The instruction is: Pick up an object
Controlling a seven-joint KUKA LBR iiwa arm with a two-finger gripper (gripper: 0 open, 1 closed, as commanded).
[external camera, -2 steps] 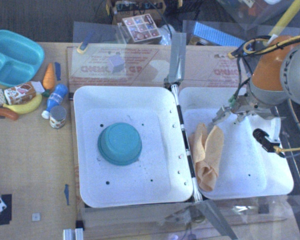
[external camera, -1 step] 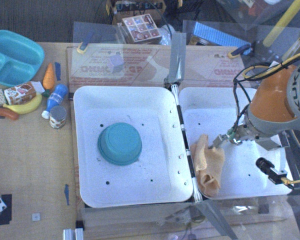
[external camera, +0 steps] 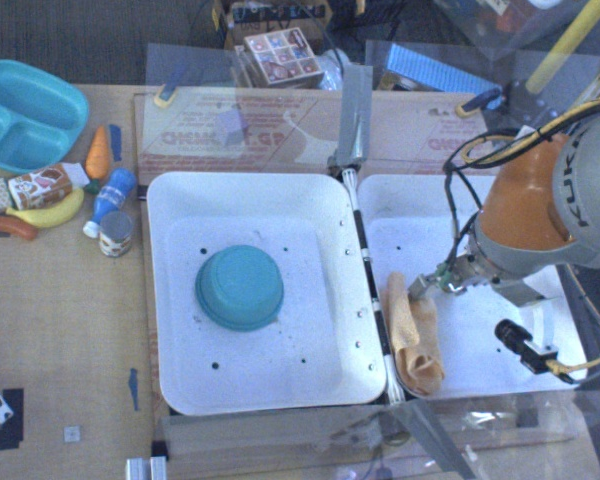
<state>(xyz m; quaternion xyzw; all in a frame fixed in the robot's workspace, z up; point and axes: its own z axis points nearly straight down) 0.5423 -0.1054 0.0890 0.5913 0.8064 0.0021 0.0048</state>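
A teal bowl (external camera: 240,286) lies upside down in the left bin (external camera: 180,208). A crumpled tan cloth (external camera: 416,340) lies along the left side of the right bin (external camera: 400,203), against the divider. My gripper (external camera: 427,286) hangs low in the right bin, right at the cloth's upper end. The grey arm with its orange band (external camera: 520,213) rises behind it to the right. From this angle the fingers blend with the cloth.
Left of the bins on the bench sit a blue divided plate (external camera: 25,113), a toy carrot (external camera: 99,152), a banana (external camera: 50,211), a small blue bottle (external camera: 110,200) and a tin (external camera: 116,234). Boxes and clear panels stand behind the bins.
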